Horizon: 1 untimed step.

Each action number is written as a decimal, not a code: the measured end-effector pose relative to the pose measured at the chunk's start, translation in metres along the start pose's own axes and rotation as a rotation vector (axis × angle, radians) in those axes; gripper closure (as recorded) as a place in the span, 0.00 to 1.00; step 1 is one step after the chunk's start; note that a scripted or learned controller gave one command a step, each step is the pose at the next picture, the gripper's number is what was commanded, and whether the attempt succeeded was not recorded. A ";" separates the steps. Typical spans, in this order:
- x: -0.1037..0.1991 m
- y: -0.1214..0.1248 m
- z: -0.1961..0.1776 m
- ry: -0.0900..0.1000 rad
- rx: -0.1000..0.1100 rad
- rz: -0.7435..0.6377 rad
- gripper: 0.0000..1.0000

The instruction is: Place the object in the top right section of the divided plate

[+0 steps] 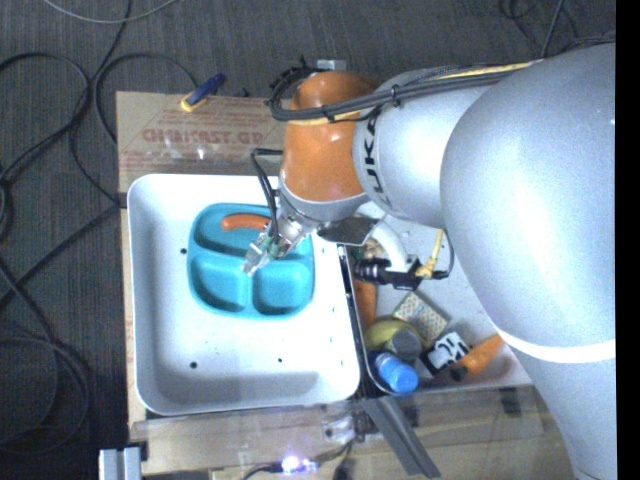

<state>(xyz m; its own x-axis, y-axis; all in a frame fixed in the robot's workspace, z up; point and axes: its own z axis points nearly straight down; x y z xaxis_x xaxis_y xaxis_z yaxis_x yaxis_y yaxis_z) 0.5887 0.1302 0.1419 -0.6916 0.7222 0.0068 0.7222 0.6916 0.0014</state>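
A blue divided plate (pixel 222 280) lies in the left white bin (pixel 180 348). A long orange object (pixel 240 221) rests in the plate's upper section, along its far rim. My gripper (pixel 263 252) hangs over the middle of the plate, just below and right of the orange object, near the ridge between sections. Its tip looks pale and greenish, and I cannot make out whether anything sits in it. The orange wrist band (pixel 318 153) and the grey arm cover the plate's upper right corner.
The right bin (pixel 352 298) holds several things: an orange carrot-like piece (pixel 366 294), a yellow-green ball (pixel 385 330), a blue bottle (pixel 398 376), a patterned pad (pixel 426 317) and a black-and-white item (pixel 448 348). The arm hides most of that bin. A cardboard sheet (pixel 190 143) lies behind the bins.
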 end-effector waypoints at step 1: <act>-0.058 -0.049 -0.043 -0.010 0.002 -0.120 1.00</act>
<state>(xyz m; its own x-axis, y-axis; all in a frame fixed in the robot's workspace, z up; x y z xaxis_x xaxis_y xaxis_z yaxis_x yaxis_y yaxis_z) 0.5935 0.0544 0.1841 -0.7734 0.6339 -0.0028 0.6339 0.7734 -0.0003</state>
